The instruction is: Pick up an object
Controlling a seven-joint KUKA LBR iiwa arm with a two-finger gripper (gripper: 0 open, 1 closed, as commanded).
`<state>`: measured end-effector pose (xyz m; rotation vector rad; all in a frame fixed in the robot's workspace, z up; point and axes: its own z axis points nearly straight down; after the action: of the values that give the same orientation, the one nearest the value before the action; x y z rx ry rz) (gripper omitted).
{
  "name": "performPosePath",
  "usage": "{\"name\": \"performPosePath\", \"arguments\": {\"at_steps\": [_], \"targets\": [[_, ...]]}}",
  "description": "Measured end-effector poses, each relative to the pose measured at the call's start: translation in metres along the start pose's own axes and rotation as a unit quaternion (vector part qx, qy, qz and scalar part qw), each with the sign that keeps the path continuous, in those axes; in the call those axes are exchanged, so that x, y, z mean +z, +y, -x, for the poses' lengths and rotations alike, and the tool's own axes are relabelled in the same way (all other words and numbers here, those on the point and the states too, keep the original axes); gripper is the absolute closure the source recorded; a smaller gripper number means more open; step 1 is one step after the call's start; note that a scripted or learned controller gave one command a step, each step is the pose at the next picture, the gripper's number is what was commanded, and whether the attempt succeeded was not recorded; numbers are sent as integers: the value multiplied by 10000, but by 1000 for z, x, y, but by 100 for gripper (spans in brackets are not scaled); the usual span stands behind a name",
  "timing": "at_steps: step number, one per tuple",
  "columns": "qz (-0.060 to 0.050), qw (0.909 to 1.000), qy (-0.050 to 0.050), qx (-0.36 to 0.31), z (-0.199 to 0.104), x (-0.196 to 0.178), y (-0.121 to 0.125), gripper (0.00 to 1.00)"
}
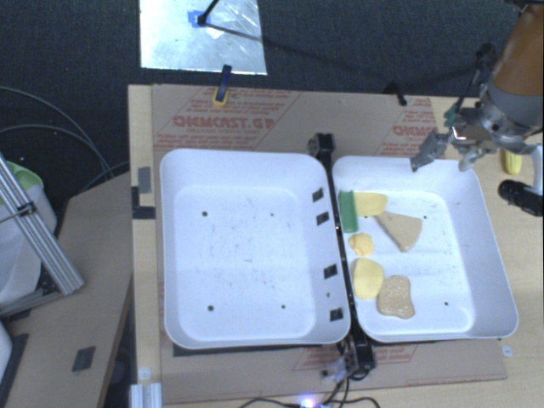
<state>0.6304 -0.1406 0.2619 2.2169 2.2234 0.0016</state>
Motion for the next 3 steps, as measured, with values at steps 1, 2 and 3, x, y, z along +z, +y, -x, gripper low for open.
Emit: {"name": "performPosePath", "arguments": {"at_steps": [1,2,3], "targets": [[-27,10000,15,-30,-45,165,38,0],[-12,10000,22,-33,-117,73,-40,0],[36,10000,7,-46,-199,76,41,0]]}}
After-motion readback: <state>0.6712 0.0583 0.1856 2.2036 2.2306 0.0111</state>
